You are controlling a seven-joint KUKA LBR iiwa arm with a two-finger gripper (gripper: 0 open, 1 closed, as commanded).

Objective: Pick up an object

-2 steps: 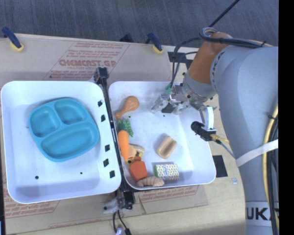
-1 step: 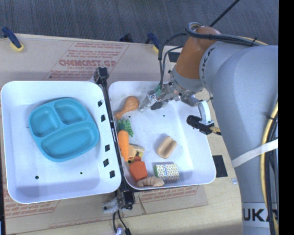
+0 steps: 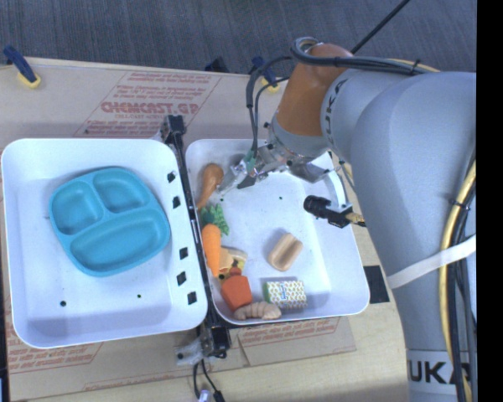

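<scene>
Landmark: your right bin (image 3: pixel 339 296), one of two white bins.
Gripper (image 3: pixel 250 172): over that bin's far left part; you cannot tell whether it grips anything.
Carrot (image 3: pixel 211 246): one, along the bin's left wall, long axis running near to far, green top at the far end.
Bread roll (image 3: pixel 284 250): one, mid-bin, tilted.
Patterned block (image 3: pixel 286 292): one, at the near wall.
Blue divided plate (image 3: pixel 109 219): one, in the left bin (image 3: pixel 33 325) beside your landmark.
</scene>
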